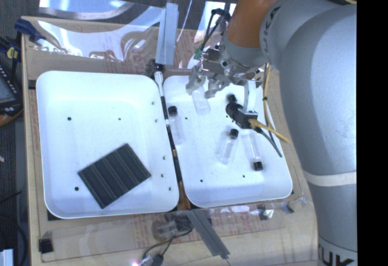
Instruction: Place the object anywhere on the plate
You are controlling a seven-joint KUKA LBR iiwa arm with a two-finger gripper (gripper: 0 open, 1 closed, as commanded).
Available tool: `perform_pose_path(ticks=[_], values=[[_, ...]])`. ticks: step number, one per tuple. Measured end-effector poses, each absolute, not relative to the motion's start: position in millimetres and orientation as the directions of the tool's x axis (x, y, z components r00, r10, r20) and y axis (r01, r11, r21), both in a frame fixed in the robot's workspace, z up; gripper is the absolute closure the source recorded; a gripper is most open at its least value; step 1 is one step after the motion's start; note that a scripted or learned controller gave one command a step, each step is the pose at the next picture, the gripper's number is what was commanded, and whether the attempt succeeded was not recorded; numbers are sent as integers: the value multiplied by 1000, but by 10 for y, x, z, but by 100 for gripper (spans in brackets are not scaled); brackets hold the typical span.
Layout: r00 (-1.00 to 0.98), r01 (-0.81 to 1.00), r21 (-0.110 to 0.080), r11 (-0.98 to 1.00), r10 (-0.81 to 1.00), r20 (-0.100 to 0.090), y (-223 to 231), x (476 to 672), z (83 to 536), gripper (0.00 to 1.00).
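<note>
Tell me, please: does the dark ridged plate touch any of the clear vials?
Apart. The camera view shows the dark ridged plate in the left bin, while the clear vials lie in the right bin.

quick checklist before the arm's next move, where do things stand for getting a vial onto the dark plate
1. Dark ribbed plate lies flat in the left bin: ok.
2. Vials to pick are in the right bin; a clear vial lies loose at its middle: ok.
3. Gripper is over the right bin's far end: ok.
4. Vial between the fingers: cannot tell; a clear vial sits just below them.
5. Vial on the plate: not ok, not yet done.
</note>
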State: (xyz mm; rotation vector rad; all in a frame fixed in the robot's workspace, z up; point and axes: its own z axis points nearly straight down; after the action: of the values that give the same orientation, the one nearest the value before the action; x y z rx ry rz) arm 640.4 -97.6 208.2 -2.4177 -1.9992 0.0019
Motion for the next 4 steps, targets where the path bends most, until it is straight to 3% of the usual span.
perform_pose_path(ticks=[1, 2, 3, 4], values=[[218, 976, -7, -218, 976, -2, -309, 5684, 1904, 100], [28, 1000, -7, -28, 1000, 0, 513, 4906, 2086, 100], [102, 995, -8, -102, 995, -3, 1036, 4849, 1875, 100], [33, 999, -6, -33, 999, -4, 2194, 5003, 1530, 100]])
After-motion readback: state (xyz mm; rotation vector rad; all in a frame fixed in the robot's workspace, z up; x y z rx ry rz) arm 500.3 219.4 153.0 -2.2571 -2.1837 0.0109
